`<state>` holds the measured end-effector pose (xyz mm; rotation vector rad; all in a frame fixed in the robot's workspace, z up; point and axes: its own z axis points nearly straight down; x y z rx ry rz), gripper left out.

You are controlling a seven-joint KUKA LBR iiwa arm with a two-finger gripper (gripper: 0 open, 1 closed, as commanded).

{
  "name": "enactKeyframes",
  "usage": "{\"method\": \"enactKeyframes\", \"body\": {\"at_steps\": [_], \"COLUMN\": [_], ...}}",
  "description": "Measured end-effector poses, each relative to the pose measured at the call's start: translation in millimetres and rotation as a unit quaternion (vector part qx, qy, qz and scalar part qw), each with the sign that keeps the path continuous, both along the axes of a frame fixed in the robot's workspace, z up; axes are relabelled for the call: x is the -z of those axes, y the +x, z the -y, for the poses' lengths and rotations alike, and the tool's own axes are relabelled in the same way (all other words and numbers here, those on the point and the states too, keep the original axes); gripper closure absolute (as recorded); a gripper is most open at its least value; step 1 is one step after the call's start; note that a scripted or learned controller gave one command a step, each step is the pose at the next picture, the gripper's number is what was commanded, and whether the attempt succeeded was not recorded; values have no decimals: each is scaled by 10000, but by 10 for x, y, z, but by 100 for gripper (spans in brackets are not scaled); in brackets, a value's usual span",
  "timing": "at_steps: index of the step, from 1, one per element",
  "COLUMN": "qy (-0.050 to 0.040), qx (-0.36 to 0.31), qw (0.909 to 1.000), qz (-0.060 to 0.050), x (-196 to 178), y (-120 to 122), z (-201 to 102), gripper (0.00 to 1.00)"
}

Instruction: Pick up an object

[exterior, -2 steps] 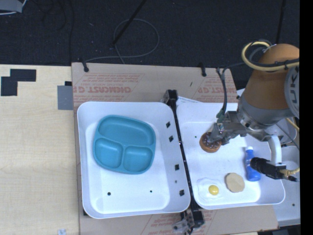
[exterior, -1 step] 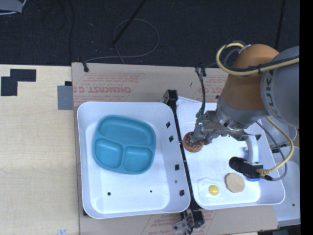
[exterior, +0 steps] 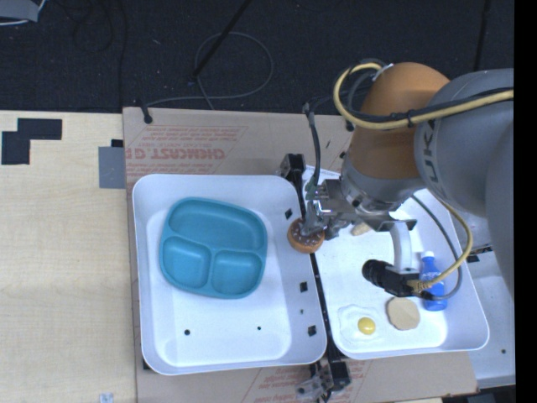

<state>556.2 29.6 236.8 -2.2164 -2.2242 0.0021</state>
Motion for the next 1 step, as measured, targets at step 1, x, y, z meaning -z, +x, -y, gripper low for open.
{"method": "enactKeyframes", "body": {"at_steps": [1], "qy": [-1], "qx": [0], "qw": [10000], "qz": [1], "x": [-40], "y": [141], "z": [-510], "gripper": [100]}}
